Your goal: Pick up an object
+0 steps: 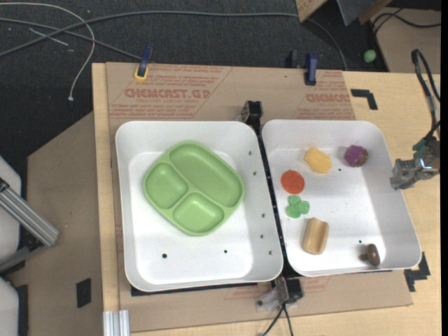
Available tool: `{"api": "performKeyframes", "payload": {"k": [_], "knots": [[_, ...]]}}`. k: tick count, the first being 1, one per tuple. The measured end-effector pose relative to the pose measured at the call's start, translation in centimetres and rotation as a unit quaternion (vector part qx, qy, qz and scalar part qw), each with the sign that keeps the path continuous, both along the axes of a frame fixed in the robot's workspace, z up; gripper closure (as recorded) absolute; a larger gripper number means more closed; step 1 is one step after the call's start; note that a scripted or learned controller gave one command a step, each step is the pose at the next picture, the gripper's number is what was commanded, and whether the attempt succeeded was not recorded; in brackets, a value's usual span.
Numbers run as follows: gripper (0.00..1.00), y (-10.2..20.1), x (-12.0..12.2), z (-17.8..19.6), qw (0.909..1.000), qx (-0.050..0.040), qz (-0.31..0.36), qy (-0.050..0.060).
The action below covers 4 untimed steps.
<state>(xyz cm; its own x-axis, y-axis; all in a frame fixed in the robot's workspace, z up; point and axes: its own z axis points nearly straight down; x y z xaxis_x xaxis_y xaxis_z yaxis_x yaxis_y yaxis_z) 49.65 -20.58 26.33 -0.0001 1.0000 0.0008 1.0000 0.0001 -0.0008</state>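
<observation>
Gripper point(408, 171) waits outside the right bin's point(392, 208) right edge as I watch, finger state unclear, nothing picked.

Yellow piece point(318, 160), purple piece point(355, 155), orange disc point(292, 182), green cluster point(298, 206), tan cylinder point(315, 236), brown lump point(371, 255) lie apart.

a green divided plate point(194, 187) lies in the left bin point(140, 250), two clamps point(144, 63) behind.

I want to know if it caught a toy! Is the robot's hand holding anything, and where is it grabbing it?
Nothing is held. The hand sits at the right bin's outer rim, apart from every toy inside.
</observation>
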Motion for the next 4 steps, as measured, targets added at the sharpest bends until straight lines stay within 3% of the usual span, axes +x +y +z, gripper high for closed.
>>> {"api": "performKeyframes", "payload": {"k": [3, 4], "knots": [[0.00, 0.9, -1.4, -14.1, 1.0000, 0.0013, -0.001, 0.003], [1.00, 0.9, -1.2, -12.7, 1.0000, 0.0002, -0.001, -0.001]]}}
